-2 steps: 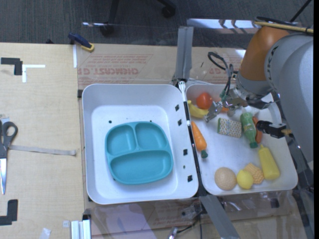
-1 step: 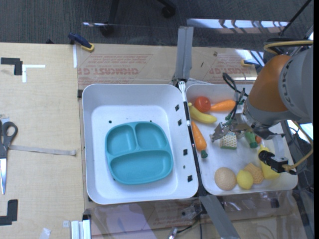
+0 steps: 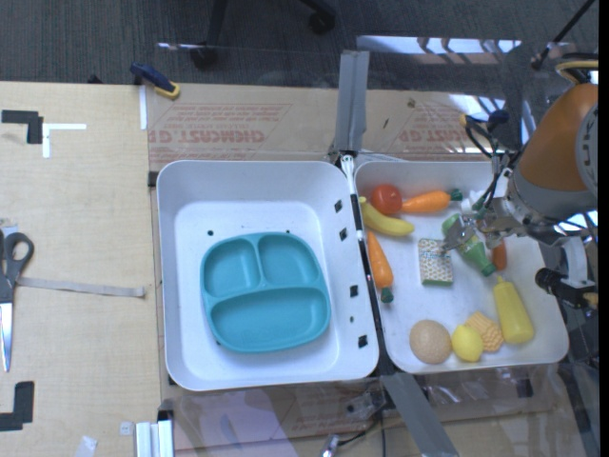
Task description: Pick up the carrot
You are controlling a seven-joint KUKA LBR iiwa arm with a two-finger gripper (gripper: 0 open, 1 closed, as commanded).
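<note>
The carrot (image 3: 380, 262) lies well left of the fingers (image 3: 465, 233); their spacing is unclear.

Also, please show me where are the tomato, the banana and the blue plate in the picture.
tomato (image 3: 385, 198), camera view, middle of its red top.
banana (image 3: 386, 221), camera view, middle of its yellow curve.
blue plate (image 3: 265, 291), camera view, ridge between its compartments.

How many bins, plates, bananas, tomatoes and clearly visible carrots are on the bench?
Bins: 2
Plates: 1
Bananas: 1
Tomatoes: 1
Carrots: 2
Total: 7
</note>
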